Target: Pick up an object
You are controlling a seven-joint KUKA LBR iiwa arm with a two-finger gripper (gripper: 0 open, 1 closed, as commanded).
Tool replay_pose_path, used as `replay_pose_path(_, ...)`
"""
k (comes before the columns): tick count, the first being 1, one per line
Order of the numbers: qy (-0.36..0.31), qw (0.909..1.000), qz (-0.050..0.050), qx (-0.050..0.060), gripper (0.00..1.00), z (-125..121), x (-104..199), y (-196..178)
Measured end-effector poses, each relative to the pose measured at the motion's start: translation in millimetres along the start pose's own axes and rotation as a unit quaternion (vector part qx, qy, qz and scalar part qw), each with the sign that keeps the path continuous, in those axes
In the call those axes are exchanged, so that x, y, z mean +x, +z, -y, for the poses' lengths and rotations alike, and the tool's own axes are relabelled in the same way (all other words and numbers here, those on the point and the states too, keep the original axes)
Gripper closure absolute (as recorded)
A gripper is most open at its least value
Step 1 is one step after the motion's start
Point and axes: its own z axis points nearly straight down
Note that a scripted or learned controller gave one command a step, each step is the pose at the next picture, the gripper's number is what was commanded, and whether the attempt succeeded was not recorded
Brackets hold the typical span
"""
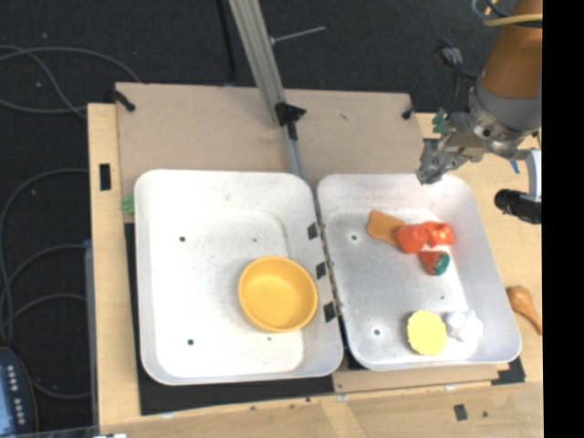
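The right bin [383, 199] holds an orange wedge-shaped piece [384, 224], a red toy [422, 236] touching it, and a small red and green piece [434, 263] just below. A yellow disc [426, 333] and a small white object [462, 326] lie near the bin's front right corner. A yellow bowl [277, 293] stands in the left bin [182, 217], close to the divider. My gripper [431, 173] hangs over the far right edge of the right bin, above and behind the red toy, with nothing visibly in it.
A slanted metal rail [260, 53] rises from behind the bins at the middle. An orange object [523, 305] lies on the bench right of the right bin. Cables run along the dark floor at the left.
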Motion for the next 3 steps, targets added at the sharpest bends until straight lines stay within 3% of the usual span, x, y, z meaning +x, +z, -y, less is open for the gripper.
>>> replay_pose_path(3, -0.001, 1.0, -0.001, 0.0, 1.0, 14.4, 151.8, 2.5)
